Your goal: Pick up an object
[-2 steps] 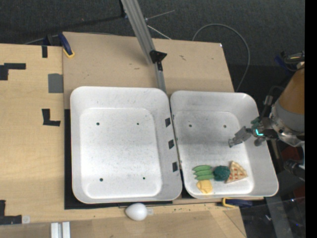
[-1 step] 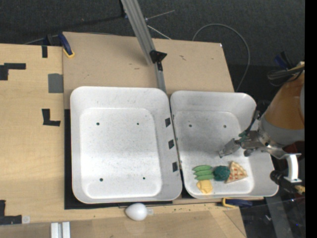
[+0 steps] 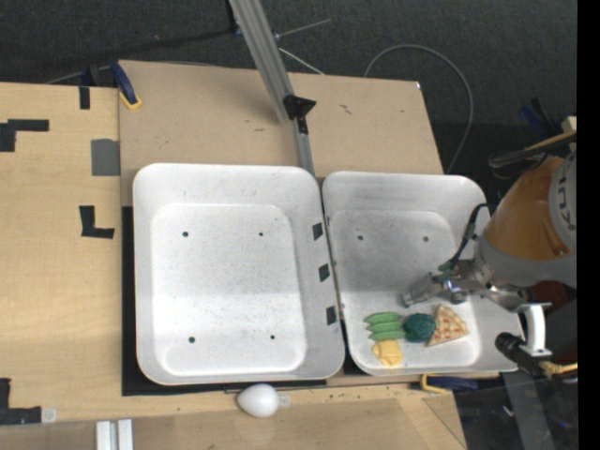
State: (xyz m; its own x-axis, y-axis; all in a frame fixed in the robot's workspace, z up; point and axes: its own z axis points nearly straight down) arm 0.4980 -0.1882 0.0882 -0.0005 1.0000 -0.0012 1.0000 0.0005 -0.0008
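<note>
Several small toy foods lie in the front right corner of the right bin (image 3: 394,195): a light green pea pod (image 3: 382,323), a dark green broccoli (image 3: 419,326), a pizza slice (image 3: 450,326) and a yellow piece (image 3: 387,352). My gripper (image 3: 424,293) hangs low over the right bin, just above and behind the broccoli and the pizza slice. Nothing shows in its grasp. The arm's orange band (image 3: 530,218) is at the right edge of the bin.
The left bin (image 3: 225,181) sits beside the right one. A white egg (image 3: 258,400) rests on the bench in front of the left bin. A grey metal bar (image 3: 267,50) slants down from the back to the gap between the bins.
</note>
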